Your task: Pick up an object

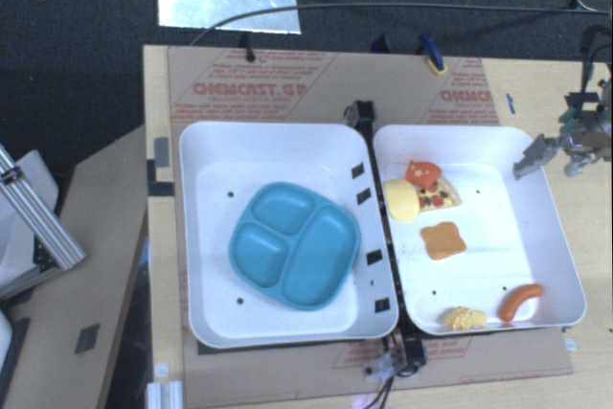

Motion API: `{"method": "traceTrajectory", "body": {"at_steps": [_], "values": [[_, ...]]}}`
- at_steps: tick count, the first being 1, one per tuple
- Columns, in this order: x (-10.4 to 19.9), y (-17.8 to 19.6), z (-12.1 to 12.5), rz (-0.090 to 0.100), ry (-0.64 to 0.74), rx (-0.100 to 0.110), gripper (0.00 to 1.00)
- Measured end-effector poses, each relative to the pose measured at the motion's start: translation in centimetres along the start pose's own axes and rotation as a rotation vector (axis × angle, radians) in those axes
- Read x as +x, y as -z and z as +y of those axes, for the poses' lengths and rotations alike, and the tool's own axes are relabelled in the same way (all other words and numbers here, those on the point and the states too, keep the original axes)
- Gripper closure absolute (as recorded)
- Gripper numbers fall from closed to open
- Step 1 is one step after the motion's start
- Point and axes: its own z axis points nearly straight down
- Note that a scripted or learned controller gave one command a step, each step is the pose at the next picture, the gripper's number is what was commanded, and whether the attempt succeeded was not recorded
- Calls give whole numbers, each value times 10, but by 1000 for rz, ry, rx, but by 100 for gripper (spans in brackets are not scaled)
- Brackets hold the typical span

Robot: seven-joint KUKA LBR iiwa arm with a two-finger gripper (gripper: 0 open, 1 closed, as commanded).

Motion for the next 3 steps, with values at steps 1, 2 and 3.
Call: {"method": "traceTrajectory", "body": {"at_steps": [1,2,3], "values": [[1,6,2,-2,3,-10,0],[0,-44,-7,-1,1,-7,0],[0,-85,-9,-1,1,-8,0]]}}
